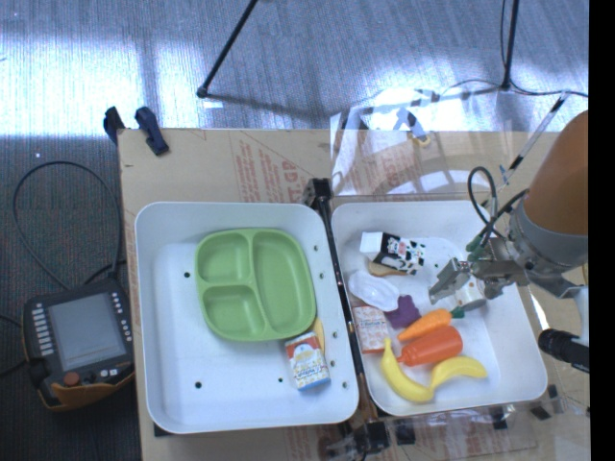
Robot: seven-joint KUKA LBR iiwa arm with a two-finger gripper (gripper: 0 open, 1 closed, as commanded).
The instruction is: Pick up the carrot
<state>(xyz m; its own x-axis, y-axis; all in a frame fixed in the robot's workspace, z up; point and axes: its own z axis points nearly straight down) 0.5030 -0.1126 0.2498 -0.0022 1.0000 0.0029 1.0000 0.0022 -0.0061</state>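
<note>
1. Now the gripper [461, 286] hangs over the right bin [534, 353], just above the leafy end of the carrot [426, 324]. I judge it is lined up for a descent onto it.
2. Whether the gripper is released or clenched, I cannot tell; nothing shows between its tips.
3. The carrot lies in the right bin, tilted, touching an orange-red bottle [432, 347] below it. A purple piece [406, 310] is just beside its tip, so a grasp may push these neighbours.
4. Two bananas [428, 379] lie near the front wall of that bin.
5. The left bin [154, 353] holds a green plate [256, 283] and a small carton [307, 362], well apart from the work.
</note>
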